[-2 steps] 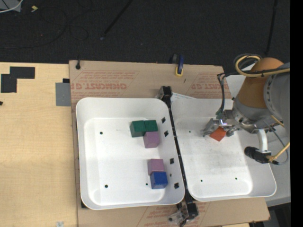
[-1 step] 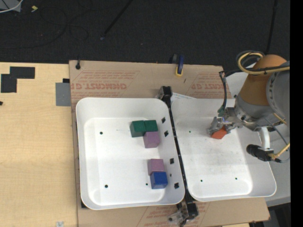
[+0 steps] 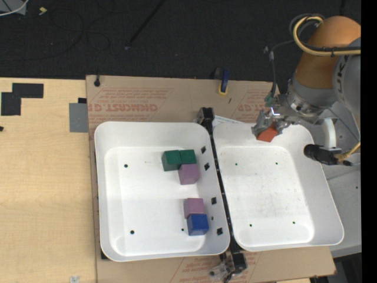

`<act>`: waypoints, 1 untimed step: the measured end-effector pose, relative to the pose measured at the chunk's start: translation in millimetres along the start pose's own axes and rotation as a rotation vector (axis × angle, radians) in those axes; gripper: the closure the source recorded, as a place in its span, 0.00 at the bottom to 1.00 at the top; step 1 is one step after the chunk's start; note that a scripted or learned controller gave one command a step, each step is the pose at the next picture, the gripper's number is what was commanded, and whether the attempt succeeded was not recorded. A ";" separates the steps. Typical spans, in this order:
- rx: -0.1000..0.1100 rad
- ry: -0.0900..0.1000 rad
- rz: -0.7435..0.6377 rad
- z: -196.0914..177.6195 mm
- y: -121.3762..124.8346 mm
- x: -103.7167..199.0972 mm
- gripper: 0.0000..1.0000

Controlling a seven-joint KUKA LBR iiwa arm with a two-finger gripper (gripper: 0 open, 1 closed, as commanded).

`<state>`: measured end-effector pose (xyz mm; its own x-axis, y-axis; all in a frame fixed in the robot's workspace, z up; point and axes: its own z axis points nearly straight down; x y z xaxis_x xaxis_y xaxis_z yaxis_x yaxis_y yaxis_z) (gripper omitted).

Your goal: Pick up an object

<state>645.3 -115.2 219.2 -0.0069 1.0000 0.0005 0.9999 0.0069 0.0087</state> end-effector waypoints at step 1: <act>0.016 0.001 0.005 6.4 -33.1 67.6 1.00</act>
